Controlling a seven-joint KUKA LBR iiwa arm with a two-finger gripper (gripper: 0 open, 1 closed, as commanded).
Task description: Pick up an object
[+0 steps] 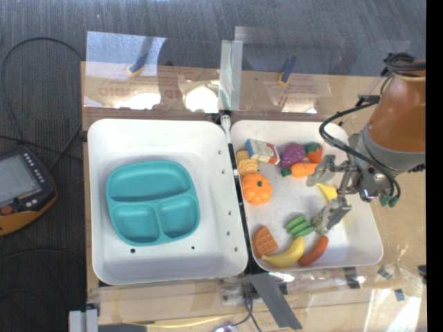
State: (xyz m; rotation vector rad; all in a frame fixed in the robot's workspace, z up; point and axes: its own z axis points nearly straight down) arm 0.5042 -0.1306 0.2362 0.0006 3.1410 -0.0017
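Grey arm's end effector [331,194] hangs spread wide, holding nothing, over right bin [370,244] near its right edge, above green beans [300,225]. Banana [287,254] lies by the front edge.

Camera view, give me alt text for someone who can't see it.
A grey and orange robot arm holds its gripper over the right bin of toy food; the left bin holds a teal divided plate.

The grey arm [398,126] reaches in from the right, its gripper [331,189] lowered with fingers [320,171] spread apart.
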